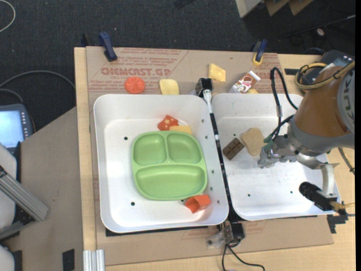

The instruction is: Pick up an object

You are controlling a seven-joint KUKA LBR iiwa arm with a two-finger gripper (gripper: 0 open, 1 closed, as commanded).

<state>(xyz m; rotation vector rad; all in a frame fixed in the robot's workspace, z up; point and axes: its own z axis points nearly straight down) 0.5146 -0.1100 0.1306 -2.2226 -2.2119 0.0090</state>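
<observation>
The tabletop (90,151) carries 2 white bins side by side. The arm (318,117) comes in from the right and hangs over the right bin (271,191). The claw (269,156) is low over that bin's floor, just beside a tan piece (253,140) and near a brown block (232,148). You cannot tell from here how the claw is set, and nothing shows inside it.

The left bin (110,151) holds a green tray (167,165) with 3 parts. A red piece (167,123) and a yellow piece (181,130) sit at the tray's top edge. An orange block (197,203) touches its bottom edge.

Behind the bins lie a red round thing (134,84), 2 yellow bits (168,87) and a small packet (245,83).
</observation>
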